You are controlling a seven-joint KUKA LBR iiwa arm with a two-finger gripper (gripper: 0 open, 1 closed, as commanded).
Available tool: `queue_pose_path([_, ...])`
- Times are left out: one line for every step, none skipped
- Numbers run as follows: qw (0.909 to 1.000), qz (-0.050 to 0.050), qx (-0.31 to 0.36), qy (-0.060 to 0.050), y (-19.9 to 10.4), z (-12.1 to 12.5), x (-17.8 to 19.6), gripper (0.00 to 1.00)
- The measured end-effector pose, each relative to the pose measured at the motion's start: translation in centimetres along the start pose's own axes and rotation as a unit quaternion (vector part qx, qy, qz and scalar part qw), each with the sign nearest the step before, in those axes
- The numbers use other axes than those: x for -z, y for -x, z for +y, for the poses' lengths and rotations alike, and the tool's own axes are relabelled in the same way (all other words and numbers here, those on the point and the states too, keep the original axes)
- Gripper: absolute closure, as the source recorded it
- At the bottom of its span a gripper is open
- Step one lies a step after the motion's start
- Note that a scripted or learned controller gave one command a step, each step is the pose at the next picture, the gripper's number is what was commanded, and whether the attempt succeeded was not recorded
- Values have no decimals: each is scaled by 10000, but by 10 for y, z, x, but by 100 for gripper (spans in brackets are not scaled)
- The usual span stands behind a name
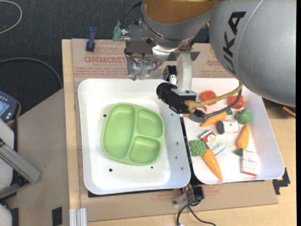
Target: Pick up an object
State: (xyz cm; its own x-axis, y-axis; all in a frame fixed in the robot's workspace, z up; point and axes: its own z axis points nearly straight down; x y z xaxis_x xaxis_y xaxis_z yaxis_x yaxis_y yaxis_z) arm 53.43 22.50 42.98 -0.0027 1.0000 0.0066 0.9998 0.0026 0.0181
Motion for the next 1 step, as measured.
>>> queue_pose_path([9998, -60, -15, -170, 1, -61, -122, 100])
